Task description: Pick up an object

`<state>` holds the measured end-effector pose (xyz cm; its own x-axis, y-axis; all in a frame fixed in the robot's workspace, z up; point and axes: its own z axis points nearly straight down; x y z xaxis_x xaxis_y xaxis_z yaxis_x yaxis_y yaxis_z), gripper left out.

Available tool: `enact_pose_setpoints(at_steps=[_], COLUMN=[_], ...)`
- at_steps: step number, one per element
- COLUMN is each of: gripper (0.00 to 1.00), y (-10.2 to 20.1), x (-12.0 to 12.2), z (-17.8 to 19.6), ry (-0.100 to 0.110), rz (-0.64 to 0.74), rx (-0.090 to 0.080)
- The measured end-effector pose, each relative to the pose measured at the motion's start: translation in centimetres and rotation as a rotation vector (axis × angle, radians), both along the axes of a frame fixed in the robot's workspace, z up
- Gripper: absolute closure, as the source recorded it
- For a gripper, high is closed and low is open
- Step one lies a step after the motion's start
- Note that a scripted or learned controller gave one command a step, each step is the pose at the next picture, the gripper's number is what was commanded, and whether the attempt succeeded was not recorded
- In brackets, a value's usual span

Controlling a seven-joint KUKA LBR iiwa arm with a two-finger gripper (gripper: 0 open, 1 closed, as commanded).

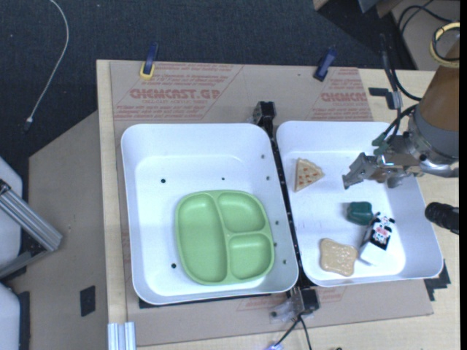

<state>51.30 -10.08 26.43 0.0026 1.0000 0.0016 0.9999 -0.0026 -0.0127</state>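
You are in the approach step: your gripper [359,175] hovers wide and empty above the right bin [321,133], so descend toward the teal block [359,211] at its six o'clock.

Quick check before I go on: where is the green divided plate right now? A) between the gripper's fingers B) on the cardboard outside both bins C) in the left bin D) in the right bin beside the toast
C: the green divided plate lies flat in the left bin, apart from the gripper over the right bin.
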Motion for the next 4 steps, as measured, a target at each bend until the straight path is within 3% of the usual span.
enact_pose_setpoints(at_steps=[1, 4], gripper=[0.00, 0.00], y=[0.0, 0.7], x=[0.2, -0.1], z=[0.6, -15.8], ry=[-0.013, -0.006], rz=[0.003, 0.002], rx=[-0.001, 0.000])
